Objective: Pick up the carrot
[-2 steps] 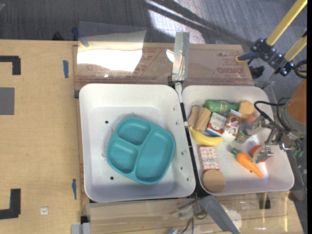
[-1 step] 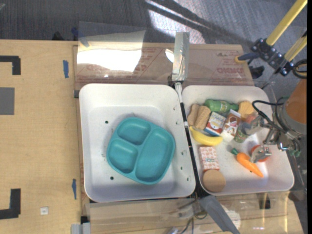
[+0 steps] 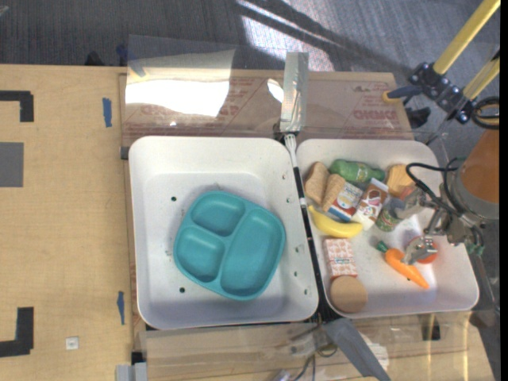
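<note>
The small orange carrot [image 3: 406, 269] with a green tip lies on the floor of the right-hand shallow white bin [image 3: 460, 296], toward its front right corner, pointing slantwise with the green end up and to the left. My gripper [image 3: 418, 249] sits just above it, at the carrot's upper side, so close that the two look to be touching; a red-orange patch shows right at my fingertips, but I cannot tell whether that is part of the carrot or something else. Whether my fingers are spread or closed I cannot tell from here, as the metal parts and cables blur together.

My grey arm [image 3: 476, 189] with its orange band comes in over the bin's right rim.

To the left of the carrot lie a pink-patterned small carton [image 3: 340, 256] and, in front of that, a round tan bun-like piece [image 3: 348, 294]. Further back are a yellow banana [image 3: 336, 225], a green bottle [image 3: 356, 170], a tan waffle-textured cone [image 3: 317, 183] and several small printed packets [image 3: 359, 200], crowded together.

In the left-hand shallow white bin [image 3: 151, 173] rests a teal plastic tray [image 3: 229, 244] with three compartments, near the middle. Both bins stand on a light wooden bench [image 3: 59, 213].
</note>
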Controlling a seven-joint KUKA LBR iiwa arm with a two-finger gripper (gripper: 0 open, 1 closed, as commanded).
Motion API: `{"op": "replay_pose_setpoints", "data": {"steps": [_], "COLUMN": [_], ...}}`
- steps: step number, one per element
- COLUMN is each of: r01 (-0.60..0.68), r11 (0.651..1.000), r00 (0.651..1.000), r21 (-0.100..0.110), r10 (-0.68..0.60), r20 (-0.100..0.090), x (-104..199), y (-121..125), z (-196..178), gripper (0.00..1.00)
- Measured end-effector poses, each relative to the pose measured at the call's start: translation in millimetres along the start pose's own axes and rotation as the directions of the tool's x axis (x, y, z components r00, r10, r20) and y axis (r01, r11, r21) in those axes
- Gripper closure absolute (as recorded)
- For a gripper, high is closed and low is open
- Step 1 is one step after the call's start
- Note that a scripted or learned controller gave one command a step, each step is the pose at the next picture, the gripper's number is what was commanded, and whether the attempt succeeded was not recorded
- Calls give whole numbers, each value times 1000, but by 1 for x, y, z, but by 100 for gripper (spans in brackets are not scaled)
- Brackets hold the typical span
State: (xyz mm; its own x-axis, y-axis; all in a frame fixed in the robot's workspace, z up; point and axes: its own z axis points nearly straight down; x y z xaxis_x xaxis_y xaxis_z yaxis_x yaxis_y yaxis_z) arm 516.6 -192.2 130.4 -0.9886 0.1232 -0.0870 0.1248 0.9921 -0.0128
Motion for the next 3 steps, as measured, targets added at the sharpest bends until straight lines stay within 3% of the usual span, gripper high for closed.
{"op": "replay_pose_setpoints", "data": {"steps": [3], "r01": [-8], "r11": [1000], "r00": [1000], "r21": [1], "r10": [8], "r20": [1], "x": [0], "y": [0], "z": [0], "gripper": [0]}}
